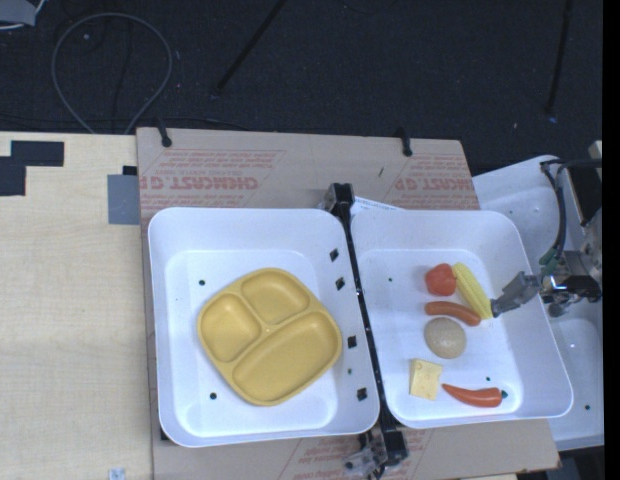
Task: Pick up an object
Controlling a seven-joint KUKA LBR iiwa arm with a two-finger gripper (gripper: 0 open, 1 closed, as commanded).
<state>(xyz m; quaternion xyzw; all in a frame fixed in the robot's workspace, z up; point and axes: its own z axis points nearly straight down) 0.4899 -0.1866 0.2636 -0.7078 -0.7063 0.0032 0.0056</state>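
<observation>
Gripper (510, 295) sits low over the right bin's (535, 388) right-hand side; finger state cannot be determined, and nothing is seen held. Just beside its tip, toward the bin's middle, lie a toy corn cob (472, 290), a red tomato-like piece (441, 279) and a sausage (452, 313), with a potato-like round (445, 339), cheese wedge (425, 379) and chili pepper (473, 395) beyond. Corn cob is judged light, stiff, slightly slick plastic; grip across its narrow middle.
</observation>
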